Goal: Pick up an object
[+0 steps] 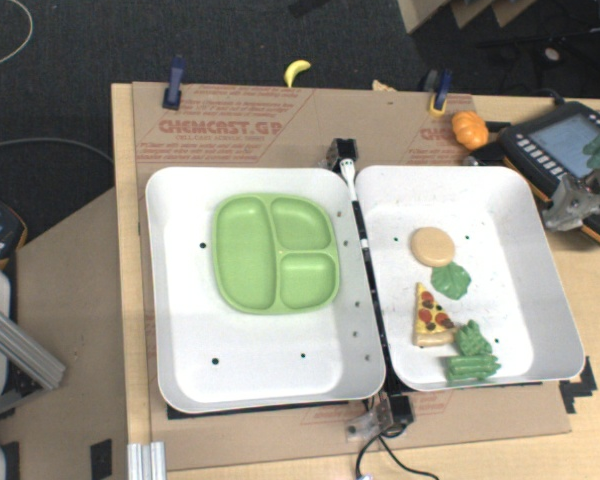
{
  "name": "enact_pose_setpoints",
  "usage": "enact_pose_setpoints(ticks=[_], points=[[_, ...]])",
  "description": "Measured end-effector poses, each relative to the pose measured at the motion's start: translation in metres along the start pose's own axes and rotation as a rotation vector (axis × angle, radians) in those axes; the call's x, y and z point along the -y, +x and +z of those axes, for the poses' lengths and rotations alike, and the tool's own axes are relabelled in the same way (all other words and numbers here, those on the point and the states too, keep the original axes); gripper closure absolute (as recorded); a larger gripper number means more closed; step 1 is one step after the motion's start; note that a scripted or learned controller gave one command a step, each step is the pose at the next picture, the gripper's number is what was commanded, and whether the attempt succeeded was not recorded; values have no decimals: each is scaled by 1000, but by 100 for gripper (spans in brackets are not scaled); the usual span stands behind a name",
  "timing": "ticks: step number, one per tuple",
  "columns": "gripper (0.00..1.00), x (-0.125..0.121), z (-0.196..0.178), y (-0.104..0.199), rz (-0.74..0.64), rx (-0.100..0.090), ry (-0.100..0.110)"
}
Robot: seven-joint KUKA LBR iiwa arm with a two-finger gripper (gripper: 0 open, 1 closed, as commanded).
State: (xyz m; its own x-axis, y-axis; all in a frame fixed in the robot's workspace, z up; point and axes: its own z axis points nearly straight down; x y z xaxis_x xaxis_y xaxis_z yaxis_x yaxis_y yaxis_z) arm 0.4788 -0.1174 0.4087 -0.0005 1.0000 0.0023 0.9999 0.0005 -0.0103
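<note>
Two shallow white plastic bins sit side by side on a brown cardboard sheet (230, 123) printed with red lettering, their inner edges touching along a dark seam down the middle.

The left bin (180, 348) holds one thing: a light green plastic divided plate (276, 254) with three compartments — one long section on its left and two smaller ones stacked on its right. It lies flat in the far half of that bin, and all three compartments are bare.

The right bin (510, 218) holds five small toy foods, gathered in a loose line running from the bin's middle toward its near edge. Farthest is a round tan disc like a cookie or bun (433, 246). Just near of it, touching or almost touching, is a dark green leafy lump (451, 281). To the left of that lies a yellow pizza-slice wedge with red spots (432, 317), its point aimed at the far side. Near and right of the slice is a green broccoli-like piece (473, 338), and closest to the near rim lies a green bean-pod shape (472, 368), long side running left to right.

Outside the bins: two blue clamps (173, 85) grip the cardboard's far edge, a small yellow banana toy (297, 70) lies between them, and an orange toy fruit (469, 129) rests beyond the right bin's far corner.

Whether the gripper is apart or together I cannot tell.
</note>
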Motion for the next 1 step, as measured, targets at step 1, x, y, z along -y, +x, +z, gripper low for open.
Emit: enact_pose_setpoints(ticks=[1], points=[[100, 0, -125, 68, -8, 2, -28]])
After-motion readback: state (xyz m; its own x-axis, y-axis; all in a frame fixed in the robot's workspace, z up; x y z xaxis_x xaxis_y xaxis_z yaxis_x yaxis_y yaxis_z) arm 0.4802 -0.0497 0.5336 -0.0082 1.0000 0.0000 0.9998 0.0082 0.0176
